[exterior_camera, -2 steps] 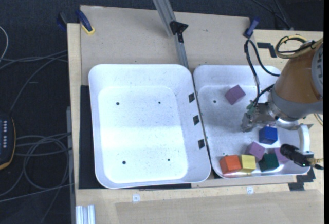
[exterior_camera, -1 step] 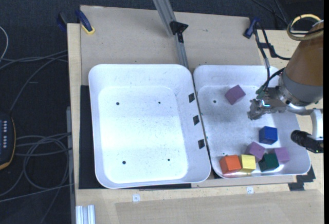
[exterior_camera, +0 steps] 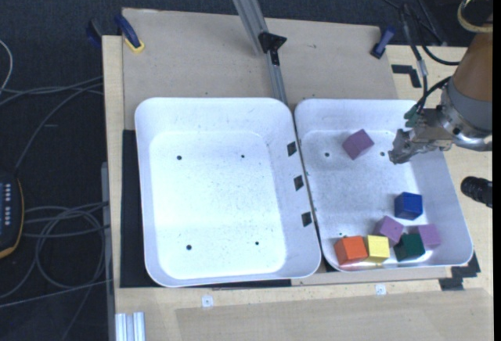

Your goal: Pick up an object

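The right bin (exterior_camera: 329, 175) holds several small blocks. A purple cube (exterior_camera: 358, 143) lies alone near its back. A blue cube (exterior_camera: 408, 205) sits toward the right wall. Along the front edge cluster an orange block (exterior_camera: 352, 249), a yellow block (exterior_camera: 378, 247), a dark green block (exterior_camera: 409, 246) and two purple blocks (exterior_camera: 391, 227) (exterior_camera: 429, 235). My gripper (exterior_camera: 401, 150) hangs over the bin's back right part, just right of the lone purple cube and apart from it. Nothing shows between its fingers.
The left bin (exterior_camera: 211, 191) stands beside the right one, joined by black clips (exterior_camera: 297, 181). A slanted metal pole (exterior_camera: 246, 3) rises behind the bins. Blue clamps (exterior_camera: 129, 33) (exterior_camera: 383, 41) grip the board's back corners. Cables lie on the floor at left.
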